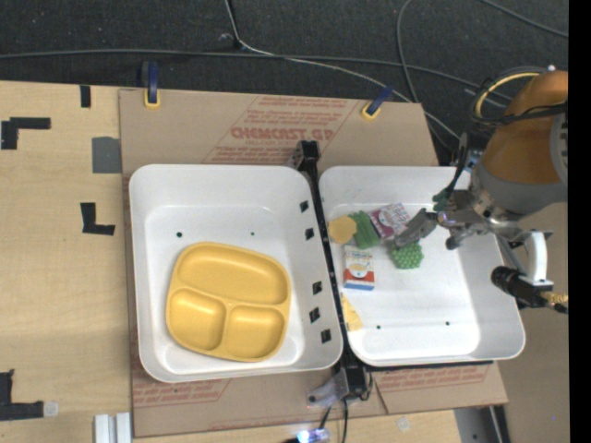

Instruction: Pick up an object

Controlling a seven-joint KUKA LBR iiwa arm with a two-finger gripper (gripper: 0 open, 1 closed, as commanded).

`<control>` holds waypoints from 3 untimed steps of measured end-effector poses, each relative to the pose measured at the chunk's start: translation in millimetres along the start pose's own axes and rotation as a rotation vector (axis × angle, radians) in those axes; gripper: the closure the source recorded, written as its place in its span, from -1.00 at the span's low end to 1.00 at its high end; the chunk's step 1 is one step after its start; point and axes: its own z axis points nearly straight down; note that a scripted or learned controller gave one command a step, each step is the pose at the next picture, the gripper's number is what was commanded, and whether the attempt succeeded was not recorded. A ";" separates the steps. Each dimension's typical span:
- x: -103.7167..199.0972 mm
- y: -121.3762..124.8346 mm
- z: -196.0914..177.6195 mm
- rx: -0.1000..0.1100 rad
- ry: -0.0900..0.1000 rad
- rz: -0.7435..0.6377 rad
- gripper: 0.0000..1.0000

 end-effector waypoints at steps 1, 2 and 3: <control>-3.6 -9.3 59.1 0.005 0.000 0.001 -1.00; -3.5 -8.7 110.1 -0.001 0.000 0.002 -1.00; -3.0 -8.5 98.7 -0.002 -0.001 0.000 1.00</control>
